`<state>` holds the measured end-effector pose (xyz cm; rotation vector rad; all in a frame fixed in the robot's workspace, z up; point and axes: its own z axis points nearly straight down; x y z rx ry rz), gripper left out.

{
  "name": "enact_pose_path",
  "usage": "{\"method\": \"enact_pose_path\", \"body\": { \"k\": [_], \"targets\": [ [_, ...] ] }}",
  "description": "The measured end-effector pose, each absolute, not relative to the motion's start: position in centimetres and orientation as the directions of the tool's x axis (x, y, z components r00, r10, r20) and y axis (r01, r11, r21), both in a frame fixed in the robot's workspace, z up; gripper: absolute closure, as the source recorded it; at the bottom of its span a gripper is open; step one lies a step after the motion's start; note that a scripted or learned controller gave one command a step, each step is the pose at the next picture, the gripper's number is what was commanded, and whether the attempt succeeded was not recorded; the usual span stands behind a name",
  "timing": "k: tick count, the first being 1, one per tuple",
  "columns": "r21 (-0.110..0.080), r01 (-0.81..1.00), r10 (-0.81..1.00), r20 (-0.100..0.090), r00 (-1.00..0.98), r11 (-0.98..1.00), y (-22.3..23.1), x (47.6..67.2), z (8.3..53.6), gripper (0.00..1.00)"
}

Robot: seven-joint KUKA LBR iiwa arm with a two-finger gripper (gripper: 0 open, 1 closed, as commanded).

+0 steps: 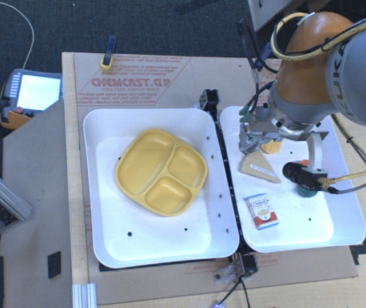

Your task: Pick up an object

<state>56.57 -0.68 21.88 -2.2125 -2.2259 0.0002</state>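
My gripper (252, 144) is low over the back left part of the right bin (346, 226). Just below it in the view lies a tan wedge (259, 170), close to the gripper's tip; whether they touch is unclear. A small yellow piece (272, 147) lies right beside the gripper, partly hidden by the wrist. Nearer the front of the same bin sits a small red and white carton (261, 211), well apart from the gripper. Nothing is seen lifted off the bin floor.
The left bin (102, 236) holds a yellow divided plate (161, 171) near its middle. A dark divider rail (226, 172) runs between the two bins. The grey arm with its orange band (311, 43) hangs over the right bin's back half.
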Motion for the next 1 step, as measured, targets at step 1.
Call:
{"method": "enact_pose_path", "body": {
  "k": [1],
  "targets": [
    [-0.003, 1.000, 1.000, 0.002, -0.006, 0.006, 5.14, 55.35, 21.19, 1.00]
  ]
}}
